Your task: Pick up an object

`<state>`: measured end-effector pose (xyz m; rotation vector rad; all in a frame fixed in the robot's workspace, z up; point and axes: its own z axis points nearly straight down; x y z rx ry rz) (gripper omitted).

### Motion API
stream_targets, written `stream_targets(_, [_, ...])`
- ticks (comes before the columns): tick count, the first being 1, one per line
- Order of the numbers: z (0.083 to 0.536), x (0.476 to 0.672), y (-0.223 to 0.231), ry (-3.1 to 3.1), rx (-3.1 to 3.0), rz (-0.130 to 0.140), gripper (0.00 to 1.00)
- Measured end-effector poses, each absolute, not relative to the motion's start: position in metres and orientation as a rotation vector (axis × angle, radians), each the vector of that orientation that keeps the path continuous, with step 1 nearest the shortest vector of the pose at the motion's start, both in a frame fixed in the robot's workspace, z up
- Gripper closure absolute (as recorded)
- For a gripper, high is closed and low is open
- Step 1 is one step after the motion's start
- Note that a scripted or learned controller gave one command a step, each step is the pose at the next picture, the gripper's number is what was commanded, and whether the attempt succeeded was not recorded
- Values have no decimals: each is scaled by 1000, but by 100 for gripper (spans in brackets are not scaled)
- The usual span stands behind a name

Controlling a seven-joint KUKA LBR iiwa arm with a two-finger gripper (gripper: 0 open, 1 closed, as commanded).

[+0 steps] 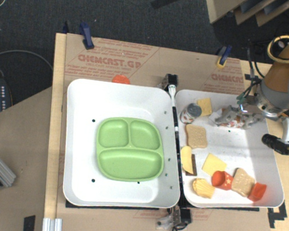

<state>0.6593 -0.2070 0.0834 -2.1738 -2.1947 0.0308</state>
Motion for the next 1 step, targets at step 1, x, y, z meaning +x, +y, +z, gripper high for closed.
stream_targets(1, [84, 659, -206, -2197, -2179, 35, 0])
